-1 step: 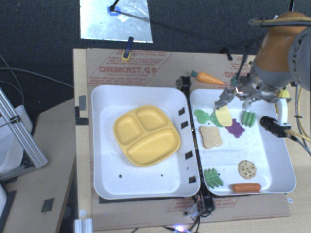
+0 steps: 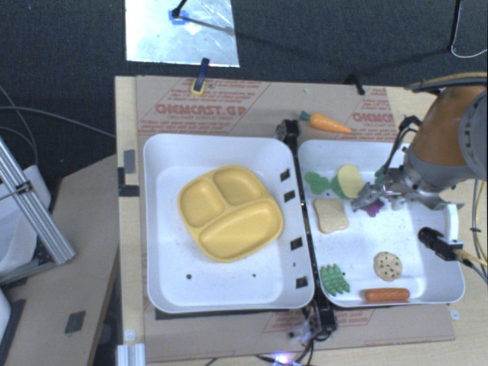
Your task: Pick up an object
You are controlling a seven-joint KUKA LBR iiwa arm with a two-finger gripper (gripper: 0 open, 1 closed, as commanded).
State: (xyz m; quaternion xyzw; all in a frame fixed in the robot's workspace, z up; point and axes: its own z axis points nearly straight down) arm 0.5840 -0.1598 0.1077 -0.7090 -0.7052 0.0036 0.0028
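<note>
The grey arm with its orange band reaches in from the right, and its two-finger gripper (image 2: 369, 199) hangs low over the right shallow white bin (image 2: 438, 280). Whether the fingers are apart or together cannot be told at this angle. Just beneath them lies a small purple toy piece (image 2: 373, 208), perhaps grapes, though it is too small and half covered to be sure. Just beside it to the left sit a pale yellow rounded toy (image 2: 349, 180), a green leafy toy (image 2: 317, 182) and a tan slice of toy bread (image 2: 332, 214). Near the front of that bin lie a chocolate-chip cookie (image 2: 387, 265), a green sprig (image 2: 334, 279) and a reddish sausage (image 2: 386, 295). The left white bin (image 2: 164, 280) holds a yellow divided plastic plate (image 2: 229, 213). An orange toy carrot (image 2: 328, 123) rests on the cardboard behind the bins.
</note>
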